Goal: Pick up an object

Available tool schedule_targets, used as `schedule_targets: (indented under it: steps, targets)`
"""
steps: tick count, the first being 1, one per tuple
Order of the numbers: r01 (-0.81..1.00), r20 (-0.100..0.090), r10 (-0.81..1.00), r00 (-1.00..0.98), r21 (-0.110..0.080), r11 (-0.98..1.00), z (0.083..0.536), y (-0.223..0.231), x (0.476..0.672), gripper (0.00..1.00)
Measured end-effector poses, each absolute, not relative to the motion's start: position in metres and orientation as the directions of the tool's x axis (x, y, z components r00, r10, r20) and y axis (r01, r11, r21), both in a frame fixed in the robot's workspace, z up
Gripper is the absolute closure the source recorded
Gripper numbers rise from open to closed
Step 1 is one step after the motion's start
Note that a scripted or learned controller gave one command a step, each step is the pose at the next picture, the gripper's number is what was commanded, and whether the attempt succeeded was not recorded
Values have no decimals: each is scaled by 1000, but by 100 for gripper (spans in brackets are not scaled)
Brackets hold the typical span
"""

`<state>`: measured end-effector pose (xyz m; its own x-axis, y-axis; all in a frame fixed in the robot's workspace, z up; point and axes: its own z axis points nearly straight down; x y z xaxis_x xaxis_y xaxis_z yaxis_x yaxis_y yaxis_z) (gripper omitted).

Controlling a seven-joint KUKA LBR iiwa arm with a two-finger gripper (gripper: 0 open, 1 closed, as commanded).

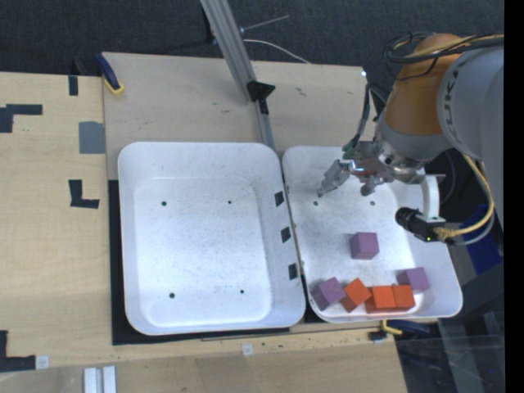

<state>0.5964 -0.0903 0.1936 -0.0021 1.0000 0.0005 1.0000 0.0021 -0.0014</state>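
The gripper (348,180) hangs with its fingers spread apart and nothing in them over the far part of the right bin (307,219), and the purple block (364,245) sits alone nearer, so the arm could come down on bare floor and miss it.

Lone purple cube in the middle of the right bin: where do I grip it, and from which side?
Come straight down on the purple cube and close on two opposite flat side faces. It sits alone on the right bin floor, apart from the blocks along the near wall, so all sides look free for the gripper.
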Motion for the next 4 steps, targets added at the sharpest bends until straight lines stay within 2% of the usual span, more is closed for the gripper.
schedule_targets:
  steps: [1, 2, 3, 4]
  targets:
    - [1000, 0, 1000, -7, 10, 7, 301, -45, 664, 0]
    - [1000, -1, 1000, 3, -14, -3, 214, -77, 591, 0]
    - [1000, -4, 1000, 7, -6, -7, 179, -167, 556, 0]
    - [1000, 2, 1000, 1, -11, -1, 95, -175, 525, 0]
